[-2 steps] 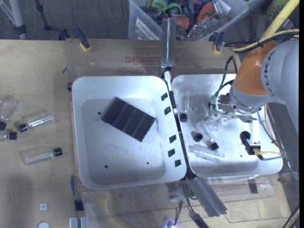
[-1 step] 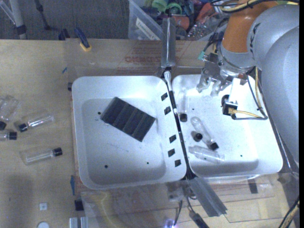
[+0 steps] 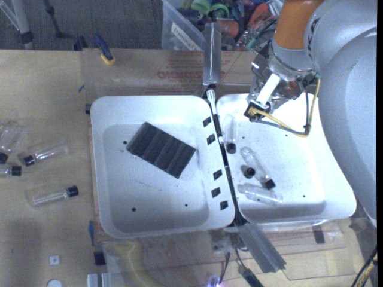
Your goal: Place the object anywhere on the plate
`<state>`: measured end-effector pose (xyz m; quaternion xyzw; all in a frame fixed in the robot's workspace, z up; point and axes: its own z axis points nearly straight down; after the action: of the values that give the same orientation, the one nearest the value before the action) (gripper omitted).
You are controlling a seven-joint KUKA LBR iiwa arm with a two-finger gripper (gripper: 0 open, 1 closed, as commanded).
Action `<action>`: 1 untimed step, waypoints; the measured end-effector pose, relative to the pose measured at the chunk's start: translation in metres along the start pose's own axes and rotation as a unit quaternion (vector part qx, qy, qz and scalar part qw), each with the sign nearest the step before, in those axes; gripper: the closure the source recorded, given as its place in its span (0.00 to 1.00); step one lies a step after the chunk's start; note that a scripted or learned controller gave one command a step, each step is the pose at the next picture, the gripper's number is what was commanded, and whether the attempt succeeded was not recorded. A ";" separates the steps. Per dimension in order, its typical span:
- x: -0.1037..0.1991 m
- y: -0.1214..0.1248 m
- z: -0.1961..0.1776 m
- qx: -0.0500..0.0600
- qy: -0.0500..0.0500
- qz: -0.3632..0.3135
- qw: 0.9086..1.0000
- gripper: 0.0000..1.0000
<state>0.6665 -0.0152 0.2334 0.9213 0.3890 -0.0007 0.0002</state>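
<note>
A dark ridged plate (image 3: 161, 150) lies flat and slantwise in the left bin (image 3: 114, 214). The right bin (image 3: 317, 184) holds three clear vials with black caps: one against the divider (image 3: 228, 135), one near the middle (image 3: 248, 158), and one lying flat toward the front (image 3: 257, 192). My gripper (image 3: 267, 98) hangs over the back of the right bin, above and behind the vials and apart from them. Nothing shows in its grasp.
A metal bar (image 3: 210, 52) rises behind the divider between the bins. A clear box of colourful items (image 3: 209, 8) stands at the back. Loose vials (image 3: 48, 154) lie on the bench to the left. The arm's grey body (image 3: 353, 88) covers the right side.
</note>
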 end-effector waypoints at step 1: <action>0.049 -0.074 0.050 0.002 -0.001 0.116 0.993 1.00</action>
<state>0.6476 0.0712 0.1838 0.9602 0.2792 -0.0028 -0.0010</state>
